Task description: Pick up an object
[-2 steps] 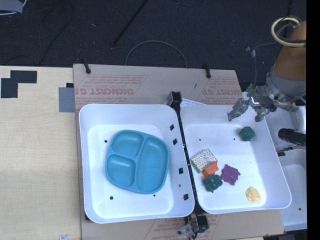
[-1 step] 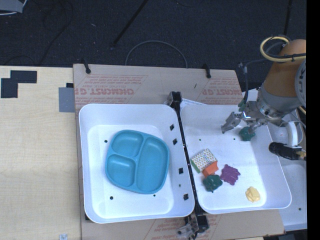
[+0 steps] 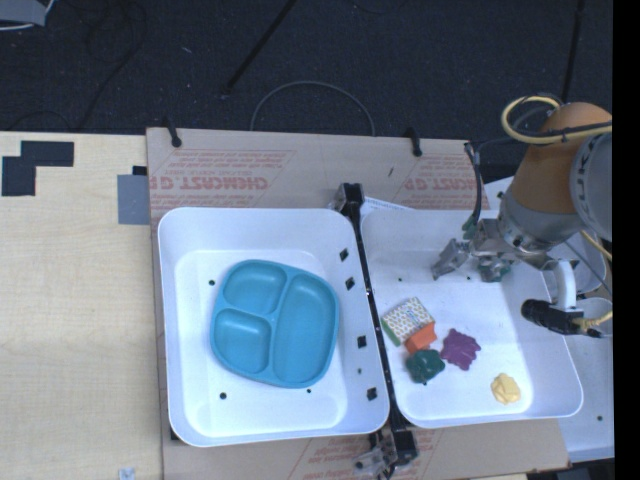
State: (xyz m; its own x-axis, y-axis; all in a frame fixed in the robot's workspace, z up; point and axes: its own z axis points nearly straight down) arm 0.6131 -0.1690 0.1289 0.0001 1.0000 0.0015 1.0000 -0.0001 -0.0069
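In the right bin [image 3: 560, 408] lie several small objects. A patterned green-and-white block [image 3: 407, 318] touches an orange piece [image 3: 422, 336]. Just below them sits a dark green toy [image 3: 424, 366], with a purple toy [image 3: 460, 348] to its right. A yellow lump [image 3: 506, 388] rests near the bin's front right corner. My gripper [image 3: 470, 264] hangs over the upper part of this bin, above and to the right of the block. It is open, and nothing sits between its fingers.
The left bin [image 3: 185, 268] holds a blue divided plate [image 3: 275, 320]. A black divider [image 3: 362, 298] runs between the two bins. The grey and orange arm [image 3: 555, 173] comes in from the right, with a black fitting [image 3: 555, 316] at the bin's right rim.
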